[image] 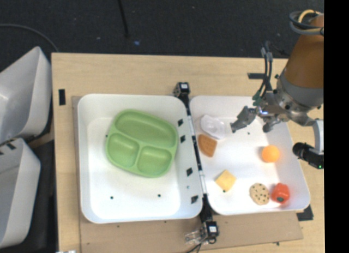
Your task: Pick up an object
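Over the right bin [294,137], toward its twelve o'clock edge, the claw [255,120] hangs with its fingers spread apart and nothing between them. At its nine o'clock lies a clear plastic piece [214,126]; the orange ball [270,154] sits at five o'clock. A green divided plate [142,143] fills the left bin [87,192].

Right bin [248,209] centre open, food items ringing it, green plate [143,143] filling left bin [90,192]
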`<state>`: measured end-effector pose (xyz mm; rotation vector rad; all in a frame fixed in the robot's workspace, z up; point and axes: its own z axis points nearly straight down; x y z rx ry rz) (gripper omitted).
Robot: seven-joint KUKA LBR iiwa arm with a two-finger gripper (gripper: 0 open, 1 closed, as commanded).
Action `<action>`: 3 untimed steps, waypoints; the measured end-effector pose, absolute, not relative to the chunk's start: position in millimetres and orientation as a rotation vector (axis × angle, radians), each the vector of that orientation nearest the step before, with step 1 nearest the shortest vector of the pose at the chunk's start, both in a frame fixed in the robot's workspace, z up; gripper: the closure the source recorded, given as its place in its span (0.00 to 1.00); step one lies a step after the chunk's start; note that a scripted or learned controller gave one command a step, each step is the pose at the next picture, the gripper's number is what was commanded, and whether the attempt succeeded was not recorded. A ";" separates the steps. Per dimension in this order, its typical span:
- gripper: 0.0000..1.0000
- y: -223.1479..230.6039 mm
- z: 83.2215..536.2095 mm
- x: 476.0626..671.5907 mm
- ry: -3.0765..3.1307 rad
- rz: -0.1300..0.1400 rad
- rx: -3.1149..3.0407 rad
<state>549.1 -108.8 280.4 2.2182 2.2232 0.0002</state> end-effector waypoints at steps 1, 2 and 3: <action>0.00 -114.5 236.4 544.9 2.222 -0.005 2.224; 0.00 -112.1 178.2 535.9 2.223 -0.005 2.225; 0.00 -111.5 135.5 534.0 2.221 -0.005 2.226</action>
